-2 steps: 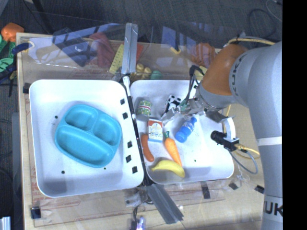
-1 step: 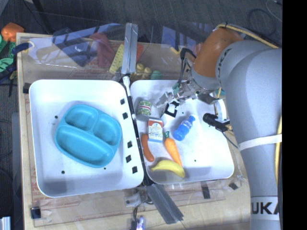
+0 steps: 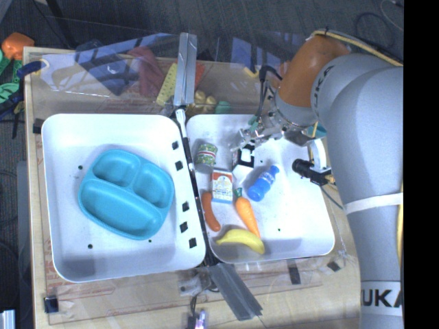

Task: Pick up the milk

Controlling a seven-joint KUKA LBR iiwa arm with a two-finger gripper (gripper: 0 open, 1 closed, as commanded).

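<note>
The milk [image 3: 221,186] is a small white carton with a red band and green print. It lies in the right bin [image 3: 302,218], near that bin's left wall. My gripper [image 3: 245,153] hangs low over the back middle of the same bin, just up and to the right of the carton and apart from it. Nothing shows in its grasp. The grey arm with its orange band [image 3: 305,70] comes in from the right.
Around the carton lie a green can [image 3: 206,154], a blue bottle [image 3: 260,184], a carrot [image 3: 247,215], a red sausage [image 3: 210,212] and a banana [image 3: 240,239]. The left bin [image 3: 62,252] holds a blue divided plate [image 3: 127,193].
</note>
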